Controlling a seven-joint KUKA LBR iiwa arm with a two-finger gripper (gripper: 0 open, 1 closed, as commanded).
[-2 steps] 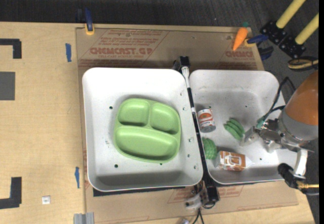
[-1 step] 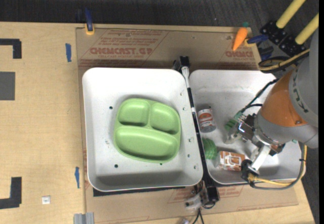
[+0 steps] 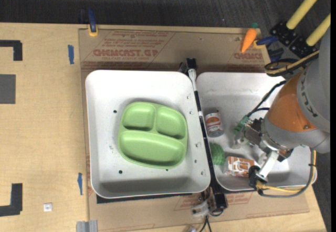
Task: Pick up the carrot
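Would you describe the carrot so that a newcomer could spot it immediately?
Start at the right bin and look past its far rim, onto the brown board. The carrot lies there, outside both bins, near a blue clip. It is small and orange with a green top, unlike the can inside the bin.

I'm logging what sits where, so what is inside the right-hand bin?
The right bin holds a small can, a green item and an orange-and-white packet. The arm covers the bin's right part, so anything beneath it is hidden. The carrot lies outside, behind the bin.
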